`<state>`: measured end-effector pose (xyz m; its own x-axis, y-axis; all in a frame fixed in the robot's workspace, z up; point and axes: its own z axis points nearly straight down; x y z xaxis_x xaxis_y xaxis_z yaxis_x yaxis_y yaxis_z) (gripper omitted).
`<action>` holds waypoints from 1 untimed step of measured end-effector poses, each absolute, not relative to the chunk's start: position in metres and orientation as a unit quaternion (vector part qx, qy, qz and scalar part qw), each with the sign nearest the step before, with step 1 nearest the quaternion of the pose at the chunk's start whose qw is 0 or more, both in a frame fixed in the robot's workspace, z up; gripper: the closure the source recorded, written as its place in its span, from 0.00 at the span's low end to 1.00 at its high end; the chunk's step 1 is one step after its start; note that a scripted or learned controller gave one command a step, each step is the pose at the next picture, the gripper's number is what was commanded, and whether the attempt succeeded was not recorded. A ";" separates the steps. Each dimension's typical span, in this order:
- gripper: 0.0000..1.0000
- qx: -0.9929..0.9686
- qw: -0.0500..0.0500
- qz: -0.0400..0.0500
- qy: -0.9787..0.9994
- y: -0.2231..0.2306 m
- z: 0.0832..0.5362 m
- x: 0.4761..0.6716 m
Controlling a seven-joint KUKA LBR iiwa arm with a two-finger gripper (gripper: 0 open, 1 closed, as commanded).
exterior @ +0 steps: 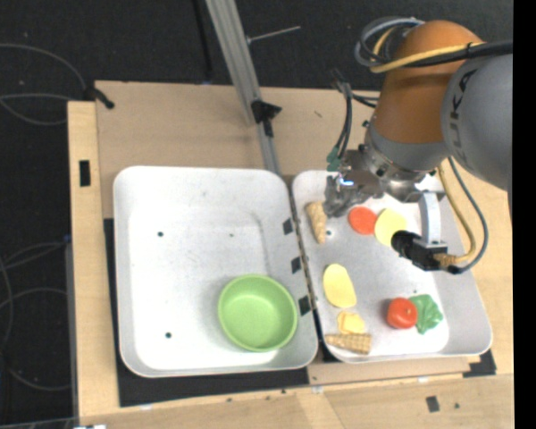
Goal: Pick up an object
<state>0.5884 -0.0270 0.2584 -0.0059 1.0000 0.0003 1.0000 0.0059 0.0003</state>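
My gripper (341, 189) hangs over the far left corner of the right bin (464, 315), under the orange wrist band. Just below it and to its left a tan, corn-like piece (316, 222) lies against the bin's left wall. A red-orange piece (362, 219) and a pale yellow piece (389, 224) lie right beside the gripper, partly under the wrist. Nearer the front are a yellow oval (339, 284), a small yellow chunk (349, 322), a waffle-patterned piece (351, 342) and a red tomato (399, 313) with a green leaf (427, 312).
The left bin (179, 231) holds a green bowl (257, 312) in its front right corner. A grey metal pole (241, 70) slants up from the bench behind the bins. Black cable and a black fitting (418, 249) hang from the wrist over the right bin.
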 end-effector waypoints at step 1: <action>1.00 -0.705 0.001 0.000 -0.709 0.012 0.255 0.575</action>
<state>0.5745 0.0124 0.2546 -0.0064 1.0000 0.0011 1.0000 0.0064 -0.0007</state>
